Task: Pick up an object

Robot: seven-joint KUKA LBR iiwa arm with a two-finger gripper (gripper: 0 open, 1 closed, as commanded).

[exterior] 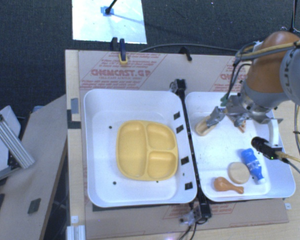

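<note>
My gripper (224,126) hangs over the back of the right bin (285,186), with its two fingers spread wide and nothing between them. A tan, elongated piece (203,128) lies on the bin floor right at the tip of the left finger; I cannot tell if they touch. Toward the front right of this bin a blue tube with a white cap (252,163) lies beside a round beige disc (238,172). An orange pear-shaped object (227,185) rests in front of the disc.
The left bin (102,109) holds a yellow divided plate (147,150). A black divider with clips (185,134) runs between the bins. The grey and orange arm (270,69) reaches in over the right bin's back right corner.
</note>
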